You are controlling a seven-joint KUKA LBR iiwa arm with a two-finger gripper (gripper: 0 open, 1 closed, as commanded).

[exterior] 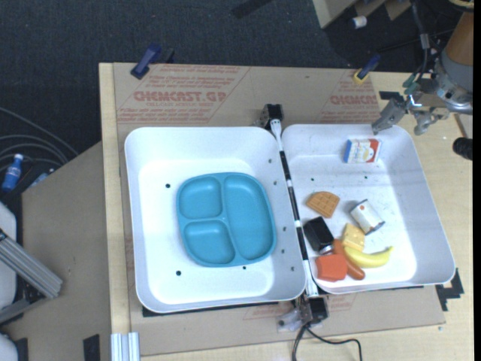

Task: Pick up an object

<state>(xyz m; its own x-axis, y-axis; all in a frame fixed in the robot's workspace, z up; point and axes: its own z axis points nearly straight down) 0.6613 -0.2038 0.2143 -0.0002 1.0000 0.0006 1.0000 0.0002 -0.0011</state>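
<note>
Metal two-finger hand (403, 116) spread, nothing pinched, hovering at right bin's 1 o'clock rim. Nearest target: small red-white-blue carton (361, 151), isolated at 12 o'clock. Descend straight, straddle short sides, avoid 6 o'clock clutter.

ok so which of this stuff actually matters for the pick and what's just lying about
For the pick:
gripper, at the right bin's far edge, fingers open
small carton
waffle
black block
white can
banana
orange toy

Lying about:
blue divided plate in the left bin
blue clamps on the board
</note>
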